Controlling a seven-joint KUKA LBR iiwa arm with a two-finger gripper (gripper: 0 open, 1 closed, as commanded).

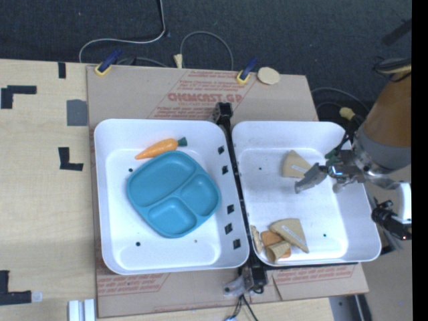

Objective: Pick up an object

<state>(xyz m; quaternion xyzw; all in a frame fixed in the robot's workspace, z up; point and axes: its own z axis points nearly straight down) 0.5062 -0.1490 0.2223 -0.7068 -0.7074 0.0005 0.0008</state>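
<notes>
My gripper (325,180) hangs over the right bin (348,139), near its right wall. It is open and nothing sits between its fingers. The left finger (308,178) points down-left and ends just beside a tan wedge-shaped piece (293,164) lying in the bin's upper middle. A small pile of tan and brown bread-like pieces (282,236) rests at the bin's front left. In the left bin (107,179) lie an orange carrot (159,148) and a blue divided plate (174,191).
The two bins meet at a black divider (231,179) with clips. Cardboard (200,95) lies under the bins, with cables and clamps at its far edge. The arm's grey and orange body (391,122) stands over the bench's right side.
</notes>
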